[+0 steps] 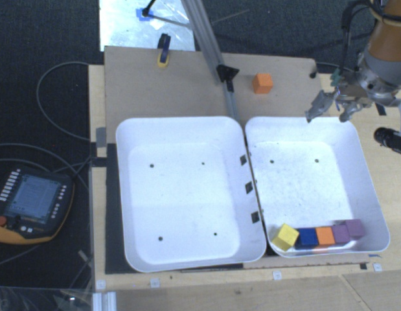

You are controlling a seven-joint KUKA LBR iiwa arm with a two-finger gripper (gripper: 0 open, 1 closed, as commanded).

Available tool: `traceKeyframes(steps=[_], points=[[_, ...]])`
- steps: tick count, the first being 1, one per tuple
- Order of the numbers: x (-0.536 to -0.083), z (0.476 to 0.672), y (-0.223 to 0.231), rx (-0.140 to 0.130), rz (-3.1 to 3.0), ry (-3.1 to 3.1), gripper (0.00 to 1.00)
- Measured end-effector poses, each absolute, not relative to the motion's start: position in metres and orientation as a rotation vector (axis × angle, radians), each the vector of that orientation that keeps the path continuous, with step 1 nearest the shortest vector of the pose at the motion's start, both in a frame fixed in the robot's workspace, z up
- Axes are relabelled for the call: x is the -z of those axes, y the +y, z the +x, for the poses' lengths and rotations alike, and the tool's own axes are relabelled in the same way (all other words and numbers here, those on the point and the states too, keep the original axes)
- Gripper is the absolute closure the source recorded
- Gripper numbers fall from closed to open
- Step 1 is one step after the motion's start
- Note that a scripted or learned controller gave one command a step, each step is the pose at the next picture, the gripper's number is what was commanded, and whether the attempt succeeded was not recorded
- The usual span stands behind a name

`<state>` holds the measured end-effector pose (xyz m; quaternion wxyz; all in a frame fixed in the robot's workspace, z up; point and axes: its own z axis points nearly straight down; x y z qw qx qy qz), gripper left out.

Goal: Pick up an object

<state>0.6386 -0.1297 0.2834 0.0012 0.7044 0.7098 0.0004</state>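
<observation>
over right bin's (365,167) far rim | pincer (330,109) released, holding nothing | blocks (320,236) against near wall

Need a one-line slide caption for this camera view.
Open gripper above right bin; four blocks along its near wall.

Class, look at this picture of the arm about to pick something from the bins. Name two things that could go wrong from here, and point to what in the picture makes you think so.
1. The yellow block, blue block, orange block and purple blocks sit packed in a row against the right bin's near wall, so the claw may find little room to close around one.
2. The claw hangs over the bin's far rim, well away from the row, so a straight descent would likely grasp nothing.
</observation>
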Motion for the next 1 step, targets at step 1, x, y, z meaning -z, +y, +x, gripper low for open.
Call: traceKeyframes(steps=[1], points=[[-0.2919, 0.6049, -0.1854, 0.001, 2.225, 2.213, 0.0]])
